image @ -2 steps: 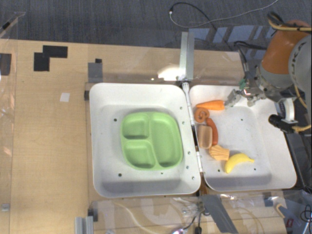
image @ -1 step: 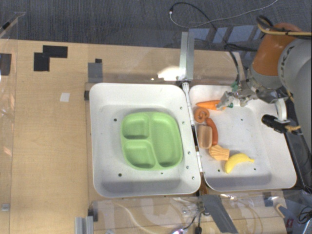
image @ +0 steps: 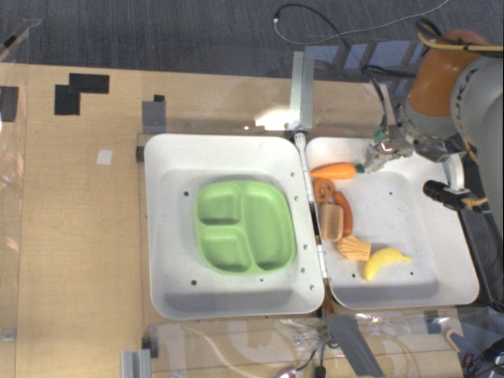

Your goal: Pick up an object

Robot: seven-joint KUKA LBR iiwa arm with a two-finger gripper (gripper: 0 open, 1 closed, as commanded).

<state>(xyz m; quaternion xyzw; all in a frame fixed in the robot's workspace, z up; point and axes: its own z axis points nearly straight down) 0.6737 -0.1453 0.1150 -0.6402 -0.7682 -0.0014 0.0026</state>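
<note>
Currently surface [image: 79, 211]: two white bins | right bin [image: 409, 286]: carrot [image: 335, 171] lies at its upper-left, long axis nearly level across the view, one end toward the claw [image: 376, 156] just beside it | claw spread or pressed together: cannot tell | advice: straddle the carrot across its width, mid-length, clear of the divider wall.

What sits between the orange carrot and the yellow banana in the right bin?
In the camera view, a hot dog in a bun and a ridged yellow-orange piece.
</note>
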